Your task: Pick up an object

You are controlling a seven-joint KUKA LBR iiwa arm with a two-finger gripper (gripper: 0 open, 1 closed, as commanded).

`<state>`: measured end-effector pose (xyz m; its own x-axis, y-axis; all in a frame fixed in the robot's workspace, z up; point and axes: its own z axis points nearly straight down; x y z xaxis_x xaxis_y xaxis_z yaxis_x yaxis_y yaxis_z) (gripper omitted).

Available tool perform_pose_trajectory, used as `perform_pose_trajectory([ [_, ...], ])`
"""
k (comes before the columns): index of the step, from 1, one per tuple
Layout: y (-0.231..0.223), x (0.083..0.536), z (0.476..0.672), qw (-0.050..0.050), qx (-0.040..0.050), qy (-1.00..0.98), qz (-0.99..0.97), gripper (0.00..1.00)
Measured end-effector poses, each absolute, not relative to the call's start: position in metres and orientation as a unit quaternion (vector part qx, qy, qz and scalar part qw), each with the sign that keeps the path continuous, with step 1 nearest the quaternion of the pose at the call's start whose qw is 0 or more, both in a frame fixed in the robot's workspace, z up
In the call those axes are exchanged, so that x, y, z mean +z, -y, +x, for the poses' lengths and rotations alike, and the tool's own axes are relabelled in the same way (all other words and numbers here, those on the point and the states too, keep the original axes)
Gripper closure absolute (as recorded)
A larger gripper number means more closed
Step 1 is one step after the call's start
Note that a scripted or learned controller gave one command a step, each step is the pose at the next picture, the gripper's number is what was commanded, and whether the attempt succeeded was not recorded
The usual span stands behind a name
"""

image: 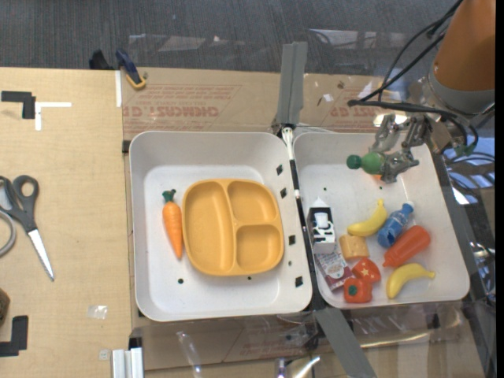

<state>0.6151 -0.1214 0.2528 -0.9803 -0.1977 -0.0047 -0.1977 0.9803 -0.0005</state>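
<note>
My gripper point(396, 166) hangs over the back of the right bin point(449, 211), below the orange wrist band. Its fingers look shut on a small green toy point(363, 162), which sticks out to their left; a bit of orange shows just beneath the fingertips. Lower in the same bin lie a yellow banana point(368, 221), a blue bottle point(394, 223), a red-orange pepper point(408, 245), a second banana point(408, 276), red toy pieces point(360, 283), a tan block point(354, 246) and a black-and-white carton point(320, 224).
The left bin point(150, 290) holds a yellow divided plate point(234, 227) and a toy carrot point(172, 223) beside it. Scissors point(27, 219) lie on the wooden bench at far left. A grey divider point(291, 85) rises between the bins at the back. Cables trail from the arm at right.
</note>
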Motion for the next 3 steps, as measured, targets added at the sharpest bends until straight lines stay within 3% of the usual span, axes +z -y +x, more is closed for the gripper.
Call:
perform_pose_trajectory([
  [1,0.131,0.298,0.643,0.003,0.0002,-0.996,-0.084,1.00],
  [2,0.123,0.251,0.595,0.001,0.0001,-0.997,0.081,1.00],
  [3,0.167,0.153,0.501,0.000,0.0001,-0.992,0.127,1.00],
])
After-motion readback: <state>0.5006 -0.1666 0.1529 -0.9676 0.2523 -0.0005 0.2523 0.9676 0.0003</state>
